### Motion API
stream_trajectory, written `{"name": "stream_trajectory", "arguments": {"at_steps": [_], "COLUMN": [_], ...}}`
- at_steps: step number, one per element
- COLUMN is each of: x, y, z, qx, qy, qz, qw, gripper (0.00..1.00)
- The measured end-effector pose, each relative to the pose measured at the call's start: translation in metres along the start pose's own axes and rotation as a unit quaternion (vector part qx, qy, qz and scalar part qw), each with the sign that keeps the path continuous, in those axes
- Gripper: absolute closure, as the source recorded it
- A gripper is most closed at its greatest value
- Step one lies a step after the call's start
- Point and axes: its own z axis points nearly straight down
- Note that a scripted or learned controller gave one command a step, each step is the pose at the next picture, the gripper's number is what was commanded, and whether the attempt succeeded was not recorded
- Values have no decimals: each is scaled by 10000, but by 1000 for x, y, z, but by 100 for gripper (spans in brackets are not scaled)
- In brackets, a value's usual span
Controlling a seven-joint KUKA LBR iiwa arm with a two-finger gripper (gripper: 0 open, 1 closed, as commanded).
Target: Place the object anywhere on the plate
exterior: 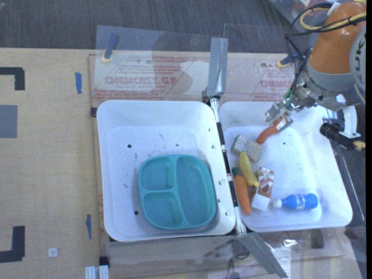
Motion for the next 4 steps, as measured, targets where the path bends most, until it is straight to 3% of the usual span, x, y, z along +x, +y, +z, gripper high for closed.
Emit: {"name": "stream_trajectory", "arguments": {"at_steps": [1,2,3,4], "x": [83,180,180,253], "y": [-27,-39,-39,-67], "z": [-40,-3,-3,-3], "qx": [25,28,23,31], "qy": [18,19,17,20], "qz": [480,23,30,26], "qw": [9988,10000,10000,10000], "gripper": [100,100,0,0]}}
